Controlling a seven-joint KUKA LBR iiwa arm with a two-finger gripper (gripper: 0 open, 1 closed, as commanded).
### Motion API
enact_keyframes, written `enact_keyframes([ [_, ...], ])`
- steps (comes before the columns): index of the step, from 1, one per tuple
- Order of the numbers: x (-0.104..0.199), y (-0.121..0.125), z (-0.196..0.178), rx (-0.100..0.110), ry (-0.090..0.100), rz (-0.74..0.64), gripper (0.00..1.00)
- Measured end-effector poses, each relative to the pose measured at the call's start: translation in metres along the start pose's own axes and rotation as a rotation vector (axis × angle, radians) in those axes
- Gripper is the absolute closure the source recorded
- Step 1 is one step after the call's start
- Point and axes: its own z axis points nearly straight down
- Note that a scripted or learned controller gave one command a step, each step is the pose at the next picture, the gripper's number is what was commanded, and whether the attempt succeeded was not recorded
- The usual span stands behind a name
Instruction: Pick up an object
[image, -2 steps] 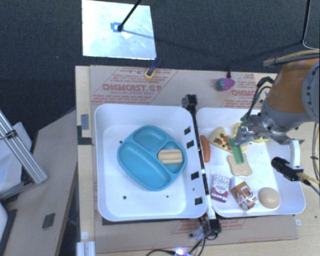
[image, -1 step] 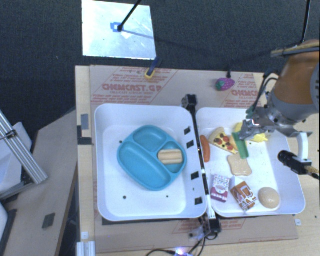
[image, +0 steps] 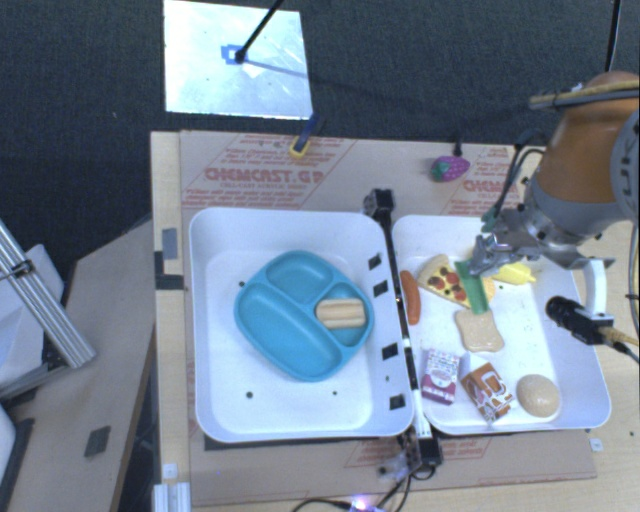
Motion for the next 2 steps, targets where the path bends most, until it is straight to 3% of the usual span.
enact_keyframes([
  [1,0.01,0.001,0.016,0.002,-0.001,0.001,1.0],
  [2,-0.001,-0.004,0.018,0.002,-0.002,0.005,1.0],
])
